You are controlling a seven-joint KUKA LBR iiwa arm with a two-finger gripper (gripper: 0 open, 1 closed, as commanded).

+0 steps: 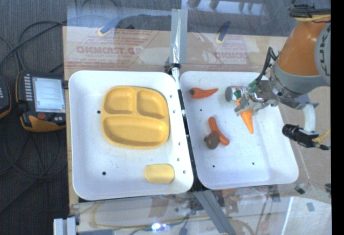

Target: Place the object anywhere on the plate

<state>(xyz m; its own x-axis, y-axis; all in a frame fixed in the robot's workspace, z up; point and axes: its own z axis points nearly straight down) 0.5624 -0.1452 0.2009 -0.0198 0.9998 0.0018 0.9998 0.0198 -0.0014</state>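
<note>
Nearest, in the left bin (80,175), a small yellow block (159,173) lies just near of the yellow plate (136,116), whose three compartments hold nothing. In the right bin (279,172), an orange-and-brown piece (215,135) rests mid-floor. Farther right, the gripper (248,104) sits over a carrot (247,120); the carrot's top seems to lie between the fingers, though the view is too coarse to say they clamp it. A shallow hold could let it slip on the way over the bin walls. Farthest lies another carrot (203,92).
</note>
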